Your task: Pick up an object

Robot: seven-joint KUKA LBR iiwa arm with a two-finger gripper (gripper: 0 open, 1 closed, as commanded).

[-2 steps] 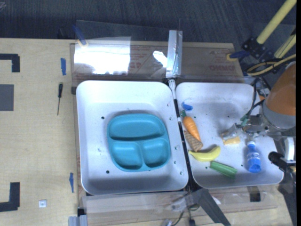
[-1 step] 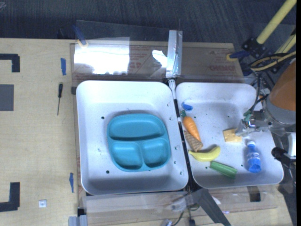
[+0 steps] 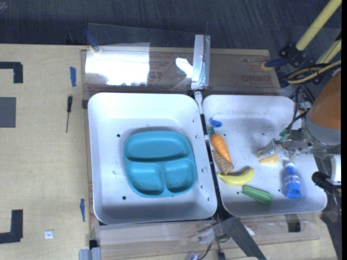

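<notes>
Jaws (image 3: 277, 145): right bin (image 3: 246, 110), centre right of frame; opening cannot be told.
Nearest item: yellow piece (image 3: 269, 158), just below.
Left bin (image 3: 108, 118): blue tray (image 3: 159, 162).

Grey arm with orange band (image 3: 329, 110): cut off by right edge, only wrist end visible. Two-finger gripper (image 3: 279, 144): small, blurred, finger state not discernible. Pale yellow wedge-shaped object (image 3: 268, 157) just below gripper: too small to identify. Small blue item (image 3: 216, 123) near top of orange carrot-shaped toy (image 3: 220, 148): indistinct. Brown oblong item (image 3: 224, 164) under carrot toy: partly covered.
</notes>
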